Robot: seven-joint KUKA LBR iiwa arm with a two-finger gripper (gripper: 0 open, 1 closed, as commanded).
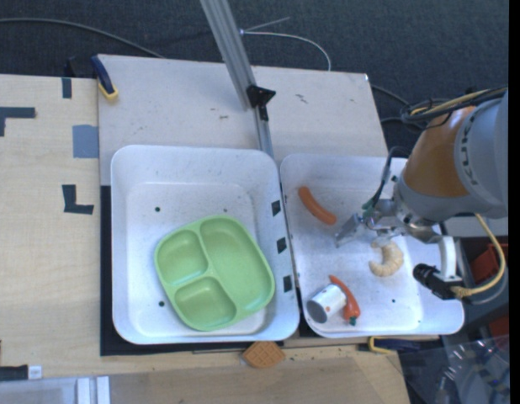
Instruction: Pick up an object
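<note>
In the right bin [428, 318] lie an orange sausage [316, 205], a tan croissant-shaped piece [386, 259], a small white cup on its side [326, 303] and a red-orange carrot-like piece [347, 298] touching the cup. My gripper [366, 234] hangs low over the middle of this bin, between the sausage and the tan piece, just above and left of the tan piece. It looks open, with nothing between its fingers. The grey arm with its orange band [432, 162] comes in from the right.
The left bin [125, 225] holds a green divided plate [213, 272]. A tan wafer-like item [262, 354] lies on the bench in front of the bins. A slanted metal pole [230, 45] crosses behind them, ending near the bins' shared wall.
</note>
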